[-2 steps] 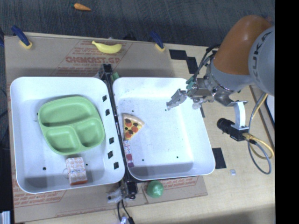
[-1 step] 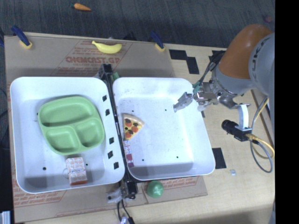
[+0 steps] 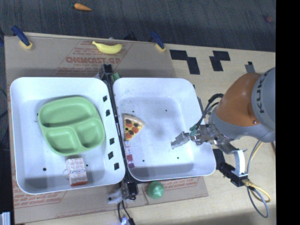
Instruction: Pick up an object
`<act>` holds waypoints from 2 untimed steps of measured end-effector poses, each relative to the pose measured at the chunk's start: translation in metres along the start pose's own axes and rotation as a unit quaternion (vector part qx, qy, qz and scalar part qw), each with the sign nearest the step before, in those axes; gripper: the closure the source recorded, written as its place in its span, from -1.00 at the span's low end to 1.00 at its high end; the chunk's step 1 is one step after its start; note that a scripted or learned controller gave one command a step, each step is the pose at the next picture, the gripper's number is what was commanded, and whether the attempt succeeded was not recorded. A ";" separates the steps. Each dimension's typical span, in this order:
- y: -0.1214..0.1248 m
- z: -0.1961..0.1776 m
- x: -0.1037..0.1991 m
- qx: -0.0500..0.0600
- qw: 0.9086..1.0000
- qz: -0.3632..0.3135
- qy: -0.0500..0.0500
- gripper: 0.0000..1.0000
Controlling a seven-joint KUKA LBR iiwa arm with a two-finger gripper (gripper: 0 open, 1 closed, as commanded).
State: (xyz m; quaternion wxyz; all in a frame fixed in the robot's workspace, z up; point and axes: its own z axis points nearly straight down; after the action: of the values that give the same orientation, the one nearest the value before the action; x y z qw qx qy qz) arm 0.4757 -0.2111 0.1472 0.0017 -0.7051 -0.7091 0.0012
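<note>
While lying flat at the left side of the right-hand shallow white bin, near the frame's centre, the toy pizza slice is resting untouched. Right of it, well apart, the grey two-finger gripper is hovering over the bin floor, grasping nothing; whether its fingers are spread cannot be told.

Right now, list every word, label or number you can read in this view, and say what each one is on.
"CHEMCAST GP": red print on the brown sheet behind the bins, just below the banana.
Smaller red line under it: too blurred to read.
"KU": dark letters on the arm's grey casing, cut off at the frame edge.
Small carton in the left bin: print too small to read.
</note>
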 end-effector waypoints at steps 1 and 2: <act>0.063 0.000 0.000 -0.001 1.000 -0.001 0.000 -1.00; 0.140 0.009 0.012 -0.002 1.000 0.000 0.000 -1.00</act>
State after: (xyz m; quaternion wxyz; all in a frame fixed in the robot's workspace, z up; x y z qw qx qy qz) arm 0.6151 -0.1983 0.1376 0.0009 -0.7053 -0.7089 -0.0001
